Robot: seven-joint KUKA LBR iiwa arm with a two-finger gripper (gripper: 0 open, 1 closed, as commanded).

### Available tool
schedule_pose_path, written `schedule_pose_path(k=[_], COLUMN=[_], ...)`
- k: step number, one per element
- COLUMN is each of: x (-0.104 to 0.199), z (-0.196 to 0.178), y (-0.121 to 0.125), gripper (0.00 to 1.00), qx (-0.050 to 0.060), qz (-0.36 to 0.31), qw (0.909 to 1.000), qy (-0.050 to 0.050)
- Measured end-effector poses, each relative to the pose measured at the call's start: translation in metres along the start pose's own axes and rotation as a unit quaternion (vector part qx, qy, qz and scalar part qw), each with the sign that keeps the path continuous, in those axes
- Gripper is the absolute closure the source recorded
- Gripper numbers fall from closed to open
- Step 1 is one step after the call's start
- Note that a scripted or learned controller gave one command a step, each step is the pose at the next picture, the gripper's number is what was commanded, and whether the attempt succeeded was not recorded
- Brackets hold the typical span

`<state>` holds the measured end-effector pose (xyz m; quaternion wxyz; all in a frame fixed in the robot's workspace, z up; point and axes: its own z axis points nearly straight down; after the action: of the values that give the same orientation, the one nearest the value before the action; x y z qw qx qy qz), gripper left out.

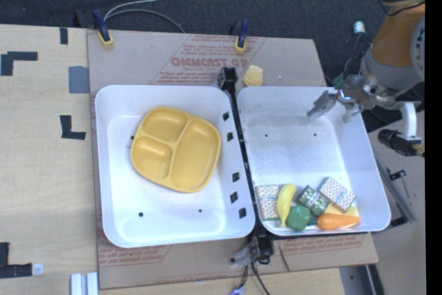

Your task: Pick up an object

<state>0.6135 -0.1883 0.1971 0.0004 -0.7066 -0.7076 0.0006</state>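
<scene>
Your gripper (335, 106) hangs with fingers spread and nothing between them over the far end of the right bin (359, 148); the pile of small objects (307, 205) lies toward 6 o'clock from it, against the bin's near wall. I count about seven pieces there, one yellow plate (175, 148) in the left bin (110, 169), two bins in all.

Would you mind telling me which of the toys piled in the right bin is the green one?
It is the green toy at the bin's near edge, between the yellow banana and the orange carrot; no other toy there is solid green.
</scene>
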Motion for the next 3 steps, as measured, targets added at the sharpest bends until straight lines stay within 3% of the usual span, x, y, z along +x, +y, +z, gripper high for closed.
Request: schedule_pose_path(k=[1, 2, 3], x=[0.058, -0.031, 0.036], z=[0.111, 0.110, 0.110], y=[-0.066, -0.028, -0.048], gripper=[0.00, 0.00, 0.00], qx=[-0.001, -0.004, -0.003], qz=[0.000, 0.000, 0.000], qw=[1.0000, 1.0000, 1.0000], qy=[0.000, -0.003, -0.001])
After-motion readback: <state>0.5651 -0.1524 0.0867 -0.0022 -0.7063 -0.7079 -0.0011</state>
